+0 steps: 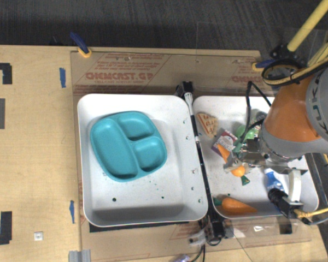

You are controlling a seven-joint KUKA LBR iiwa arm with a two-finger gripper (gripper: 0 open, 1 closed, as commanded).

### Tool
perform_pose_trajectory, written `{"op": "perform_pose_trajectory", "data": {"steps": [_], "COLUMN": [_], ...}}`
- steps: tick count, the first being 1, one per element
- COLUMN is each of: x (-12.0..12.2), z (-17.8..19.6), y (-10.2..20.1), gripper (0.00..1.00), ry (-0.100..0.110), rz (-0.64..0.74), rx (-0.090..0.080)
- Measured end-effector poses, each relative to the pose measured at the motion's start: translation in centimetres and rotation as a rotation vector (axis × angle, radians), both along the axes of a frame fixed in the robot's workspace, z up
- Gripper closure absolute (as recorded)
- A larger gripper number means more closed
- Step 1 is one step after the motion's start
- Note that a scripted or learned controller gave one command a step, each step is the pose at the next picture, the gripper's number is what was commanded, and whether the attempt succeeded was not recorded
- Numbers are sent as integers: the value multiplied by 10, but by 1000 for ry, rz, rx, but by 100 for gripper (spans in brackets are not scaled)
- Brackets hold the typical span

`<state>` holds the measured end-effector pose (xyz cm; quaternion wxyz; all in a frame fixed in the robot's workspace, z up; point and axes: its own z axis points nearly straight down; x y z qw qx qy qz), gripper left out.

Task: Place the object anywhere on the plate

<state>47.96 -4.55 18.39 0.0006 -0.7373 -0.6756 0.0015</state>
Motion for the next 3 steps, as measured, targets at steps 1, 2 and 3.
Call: {"op": "perform_pose_trajectory", "data": {"steps": [1,2,3], "x": [16,100,111], "z": [60,95,45], "y": [90,175,244], "gripper": [100,100,100], "ry": [-5,-3,6], "rz": [-30,-125,-109], "rx": [4,1,-1]}}
